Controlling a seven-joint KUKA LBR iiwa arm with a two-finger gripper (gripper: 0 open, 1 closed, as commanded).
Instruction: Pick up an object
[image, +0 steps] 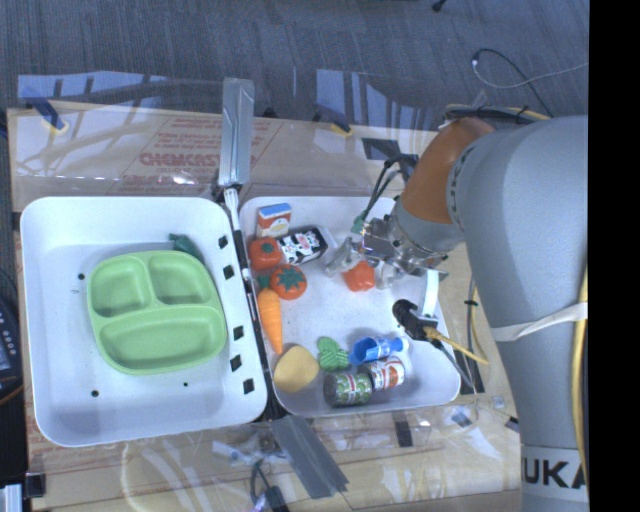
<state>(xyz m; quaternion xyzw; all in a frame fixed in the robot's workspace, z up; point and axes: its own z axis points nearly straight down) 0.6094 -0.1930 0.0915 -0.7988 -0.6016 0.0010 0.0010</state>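
Roughly, near to far:
Front of right bin (440, 395): can (350, 387), blue bottle (378, 349), lemon (295, 368).
Mid: carrot (270, 317), 2 tomatoes (277, 268).
Gripper (362, 262): just above orange toy (360, 277); fingers — can't tell.
Left bin (50, 400): green tray (155, 310).

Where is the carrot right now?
The carrot lies in the right bin, against its left wall, below the two tomatoes and above the yellow lemon.
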